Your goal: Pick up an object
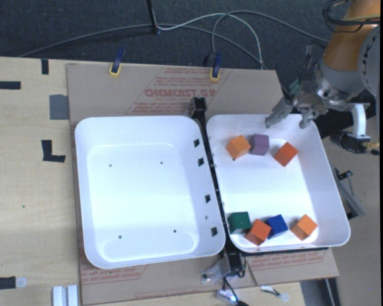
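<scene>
- Two shallow white bins sit side by side; the right bin (319, 171) serves as the landmark here, with the left bin (140, 190) touching its left wall.
- Seven small cubes lie in the right bin: four orange-toned, one purple, one green, one blue.
- Three sit near the bin's far wall in a loose row: an orange cube (238, 146), a purple cube (260, 144) just beside it and seemingly touching it, and a second orange cube (285, 153) a little apart to the right, turned on a corner.
- Four cluster along the bin's near wall: a green cube (239, 222), a reddish-orange cube (258, 231), a blue cube (276, 225) and a paler orange cube (304, 227); the middle two look to be in contact, though the slant makes that hard to be sure of.
- All the cubes look alike in size, with plain matte faces.
- The gripper (287, 118) hangs over the bin's far right corner, above the rim and well apart from every cube.
- Its two fingers are spread apart, one angled left and one pointing down, with nothing between them.
</scene>
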`<control>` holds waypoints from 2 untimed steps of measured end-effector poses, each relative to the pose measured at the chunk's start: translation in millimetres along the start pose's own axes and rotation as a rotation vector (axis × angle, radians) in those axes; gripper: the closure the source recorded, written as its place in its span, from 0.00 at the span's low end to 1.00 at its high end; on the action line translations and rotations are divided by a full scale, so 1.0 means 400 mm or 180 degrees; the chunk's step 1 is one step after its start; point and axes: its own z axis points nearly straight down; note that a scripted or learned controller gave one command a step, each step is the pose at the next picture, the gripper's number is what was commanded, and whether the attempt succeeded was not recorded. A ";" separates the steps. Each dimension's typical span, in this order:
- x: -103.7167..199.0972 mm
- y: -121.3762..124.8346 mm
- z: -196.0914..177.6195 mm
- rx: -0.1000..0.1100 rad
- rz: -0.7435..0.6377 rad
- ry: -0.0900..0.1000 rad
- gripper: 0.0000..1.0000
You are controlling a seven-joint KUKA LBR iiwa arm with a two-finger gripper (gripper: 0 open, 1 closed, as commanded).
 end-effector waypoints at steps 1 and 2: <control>0.001 0.004 -0.010 -0.0022 -0.0003 -0.0003 0.00; 0.002 0.004 0.149 -0.0004 -0.0003 0.0000 0.00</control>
